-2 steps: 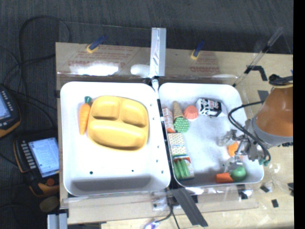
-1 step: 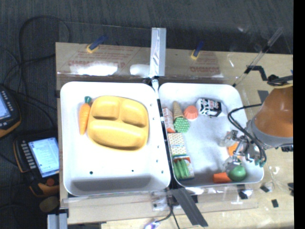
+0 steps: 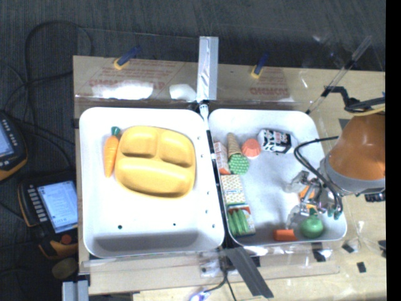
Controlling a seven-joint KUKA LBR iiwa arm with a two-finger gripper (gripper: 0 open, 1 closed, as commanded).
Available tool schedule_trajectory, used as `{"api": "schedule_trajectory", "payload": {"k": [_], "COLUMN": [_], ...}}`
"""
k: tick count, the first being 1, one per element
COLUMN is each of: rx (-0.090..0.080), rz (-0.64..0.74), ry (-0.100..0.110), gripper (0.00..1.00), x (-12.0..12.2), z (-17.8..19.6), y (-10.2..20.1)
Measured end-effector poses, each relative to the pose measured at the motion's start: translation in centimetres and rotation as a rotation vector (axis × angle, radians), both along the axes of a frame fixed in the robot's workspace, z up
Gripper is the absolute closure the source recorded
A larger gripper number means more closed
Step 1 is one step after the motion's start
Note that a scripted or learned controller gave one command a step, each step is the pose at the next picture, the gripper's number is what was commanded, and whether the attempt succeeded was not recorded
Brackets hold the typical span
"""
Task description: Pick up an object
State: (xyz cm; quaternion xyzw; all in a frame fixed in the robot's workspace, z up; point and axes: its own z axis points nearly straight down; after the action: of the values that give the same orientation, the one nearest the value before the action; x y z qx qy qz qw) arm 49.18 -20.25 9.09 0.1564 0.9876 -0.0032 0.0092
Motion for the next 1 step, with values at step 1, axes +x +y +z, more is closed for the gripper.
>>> {"api": "schedule_trajectory", "payload": {"k": [1], "rx": [0.004], "rz": [0.033], "ry": [-0.001], "gripper": [0.0], "x": [-0.09], "z": [-0.01], "y": [-0.41]}}
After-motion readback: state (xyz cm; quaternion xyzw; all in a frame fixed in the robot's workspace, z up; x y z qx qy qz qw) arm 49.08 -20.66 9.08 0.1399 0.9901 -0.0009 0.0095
